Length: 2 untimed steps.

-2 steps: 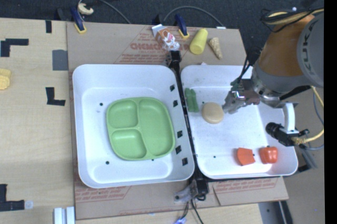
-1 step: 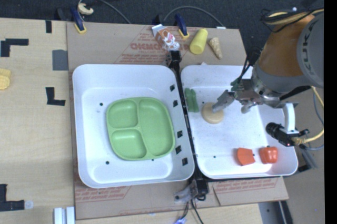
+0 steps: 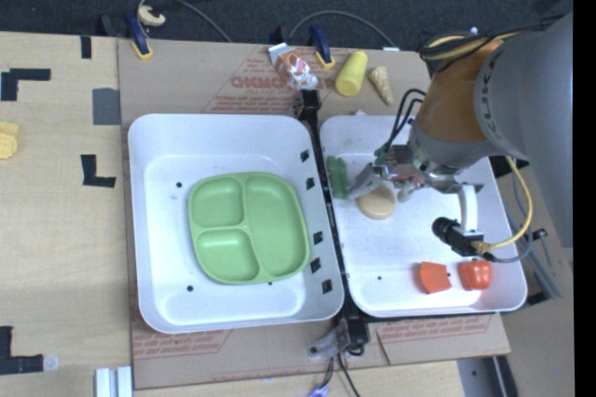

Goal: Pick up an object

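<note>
hovering over the right bin (image 3: 521,293) near its left edge, the gripper (image 3: 380,184) sits just above a beige object (image 3: 377,206); jaw opening cannot be told.

I see smooth white plastic bins (image 3: 154,153), a matt green plastic divided plate (image 3: 248,226), and a brown cardboard bench cover (image 3: 186,83).

Arm (image 3: 521,97) cut off at right edge; gripper (image 3: 386,181) fingertips too small to read; right bin (image 3: 410,302) partly hidden under wrist.
</note>
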### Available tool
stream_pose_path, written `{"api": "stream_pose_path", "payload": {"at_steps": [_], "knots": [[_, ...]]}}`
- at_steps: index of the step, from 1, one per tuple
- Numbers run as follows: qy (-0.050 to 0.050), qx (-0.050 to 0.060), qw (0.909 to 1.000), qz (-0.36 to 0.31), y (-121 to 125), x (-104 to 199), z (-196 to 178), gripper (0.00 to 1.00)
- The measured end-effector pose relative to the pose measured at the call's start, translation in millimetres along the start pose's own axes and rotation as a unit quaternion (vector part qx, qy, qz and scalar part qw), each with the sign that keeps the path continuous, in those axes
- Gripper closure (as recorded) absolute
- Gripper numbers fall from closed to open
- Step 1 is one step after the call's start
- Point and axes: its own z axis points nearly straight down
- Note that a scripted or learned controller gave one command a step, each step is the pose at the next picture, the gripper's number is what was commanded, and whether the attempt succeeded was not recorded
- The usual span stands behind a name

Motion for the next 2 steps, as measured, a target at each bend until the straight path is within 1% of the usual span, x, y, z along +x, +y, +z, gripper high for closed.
{"api": "stream_pose_path", "payload": {"at_steps": [1, 2], "knots": [[-0.001, -0.002, 1.0, 0.0, 8.4, -10.7, 37.6, 0.0], [-0.001, -0.003, 1.0, -0.001, 8.4, -10.5, 28.2, 1.0]]}}
